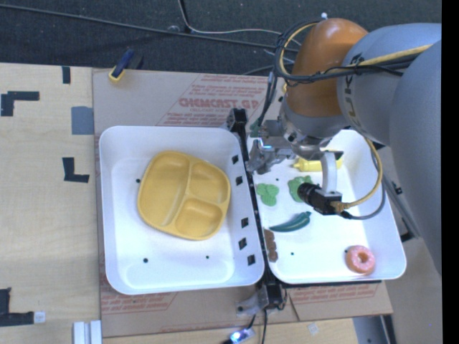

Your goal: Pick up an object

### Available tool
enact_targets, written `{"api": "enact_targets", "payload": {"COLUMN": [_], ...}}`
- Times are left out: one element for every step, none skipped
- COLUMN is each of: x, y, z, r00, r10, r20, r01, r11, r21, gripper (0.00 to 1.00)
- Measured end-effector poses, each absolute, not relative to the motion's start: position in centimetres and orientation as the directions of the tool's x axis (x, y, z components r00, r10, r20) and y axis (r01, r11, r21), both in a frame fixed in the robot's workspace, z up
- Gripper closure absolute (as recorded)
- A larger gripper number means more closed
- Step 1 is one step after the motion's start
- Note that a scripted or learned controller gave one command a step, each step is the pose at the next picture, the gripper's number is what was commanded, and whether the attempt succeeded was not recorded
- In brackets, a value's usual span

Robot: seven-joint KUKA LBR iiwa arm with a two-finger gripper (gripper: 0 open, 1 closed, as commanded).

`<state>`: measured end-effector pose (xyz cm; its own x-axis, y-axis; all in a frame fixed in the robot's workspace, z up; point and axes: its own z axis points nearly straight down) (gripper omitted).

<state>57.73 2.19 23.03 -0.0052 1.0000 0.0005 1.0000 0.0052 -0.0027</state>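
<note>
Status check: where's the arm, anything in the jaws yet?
Gripper low over right bin, upper-left corner by the divider; grip unreadable. Green pieces, dark green pepper, pink donut loose on the floor. Yellow plate in left bin.

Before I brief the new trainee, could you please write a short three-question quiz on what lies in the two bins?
1. True or false: the yellow divided plate lies in the left bin.
2. Which lies nearest the right bin's front right corner? A) the pink doughnut B) the dark green pepper C) the yellow piece
3. Fill in: the arm's band above the wrist is ____.

Key: 1 true; 2 A; 3 orange.
</note>
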Motion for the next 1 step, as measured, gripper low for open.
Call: {"api": "enact_targets", "payload": {"x": [56.85], "y": [7.98], "z": [21.83], "r00": [-0.006], "r10": [1.000], "r20": [0.000], "r01": [1.000], "r11": [0.006], "r21": [-0.003], "gripper": [1.00]}}
